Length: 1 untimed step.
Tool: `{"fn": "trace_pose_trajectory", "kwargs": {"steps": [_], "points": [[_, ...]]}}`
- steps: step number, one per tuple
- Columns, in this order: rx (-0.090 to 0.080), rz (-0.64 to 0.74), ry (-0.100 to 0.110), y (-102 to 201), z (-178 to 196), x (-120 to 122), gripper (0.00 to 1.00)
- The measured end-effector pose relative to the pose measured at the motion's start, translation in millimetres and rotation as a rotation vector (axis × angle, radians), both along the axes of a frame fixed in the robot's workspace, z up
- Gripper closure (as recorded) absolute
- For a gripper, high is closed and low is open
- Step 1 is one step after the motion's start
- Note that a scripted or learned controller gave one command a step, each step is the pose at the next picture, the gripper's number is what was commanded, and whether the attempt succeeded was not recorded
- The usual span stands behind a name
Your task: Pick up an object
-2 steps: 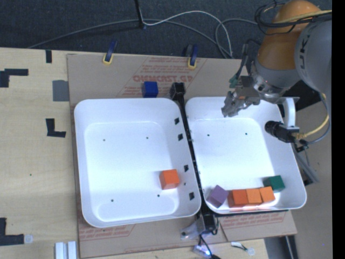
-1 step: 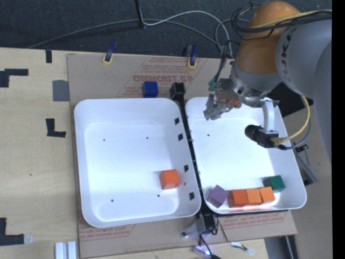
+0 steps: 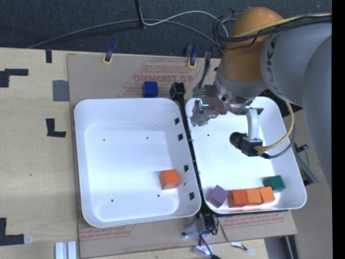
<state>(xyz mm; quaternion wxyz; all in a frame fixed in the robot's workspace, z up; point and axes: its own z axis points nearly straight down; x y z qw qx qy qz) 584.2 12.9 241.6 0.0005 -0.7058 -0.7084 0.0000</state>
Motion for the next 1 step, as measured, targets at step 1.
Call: {"fn": "trace_pose_trajectory", "kwargs": {"steps": [1], "points": [[0.000, 0.000, 0.001, 46.2, -10.8, -7.4, 1.00]]}}
